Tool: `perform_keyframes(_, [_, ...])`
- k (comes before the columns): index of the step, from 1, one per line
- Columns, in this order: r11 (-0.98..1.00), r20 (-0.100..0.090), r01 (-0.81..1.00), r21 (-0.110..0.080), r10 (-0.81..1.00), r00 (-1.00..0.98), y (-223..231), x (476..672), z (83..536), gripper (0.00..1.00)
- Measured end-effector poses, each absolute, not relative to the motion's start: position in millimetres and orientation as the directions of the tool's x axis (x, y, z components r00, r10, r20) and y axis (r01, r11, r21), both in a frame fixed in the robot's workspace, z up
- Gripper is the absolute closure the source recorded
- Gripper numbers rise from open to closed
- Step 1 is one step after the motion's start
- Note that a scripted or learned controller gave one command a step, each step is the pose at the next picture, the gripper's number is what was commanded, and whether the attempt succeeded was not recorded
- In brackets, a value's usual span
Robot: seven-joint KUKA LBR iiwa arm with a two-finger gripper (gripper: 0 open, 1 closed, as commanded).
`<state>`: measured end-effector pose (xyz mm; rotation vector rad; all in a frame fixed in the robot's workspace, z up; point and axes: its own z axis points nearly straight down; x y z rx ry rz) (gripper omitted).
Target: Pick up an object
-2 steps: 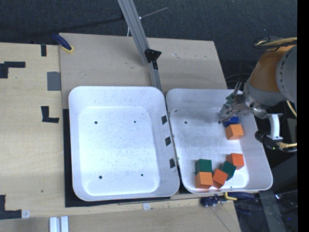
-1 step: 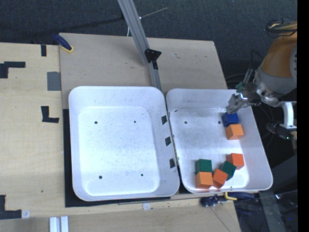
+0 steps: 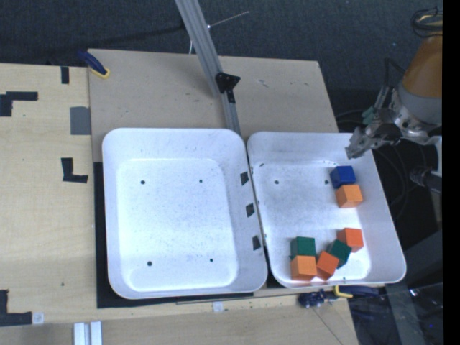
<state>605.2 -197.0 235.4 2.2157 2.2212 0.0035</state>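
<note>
Blocks (image 3: 325, 243) in right white bin (image 3: 287, 157), pale wooden bench (image 3: 158, 92), dark floor beyond, claw (image 3: 357, 147) state unclear

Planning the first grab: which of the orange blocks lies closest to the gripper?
The orange block directly below the blue block, near the right bin's upper right. The gripper hovers just above it; the other orange blocks sit along the bin's bottom edge.

Gripper (image 3: 357, 147) at 2 o'clock over right bin (image 3: 287, 153) rim; blue block (image 3: 343, 175) beside orange block (image 3: 348, 195); block cluster at 5 o'clock.
</note>
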Motion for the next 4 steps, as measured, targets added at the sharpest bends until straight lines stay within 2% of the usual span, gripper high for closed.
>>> perform_keyframes(1, [0.002, -0.001, 1.0, -0.003, 1.0, -0.002, -197, 605.0, 213, 1.0])
perform_keyframes(2, [0.006, 0.001, 1.0, -0.002, 1.0, -0.006, -140, 591.7, 221, 1.0])
perform_keyframes(4, [0.008, 0.002, 1.0, -0.003, 1.0, -0.008, -18, 589.9, 217, 1.0])
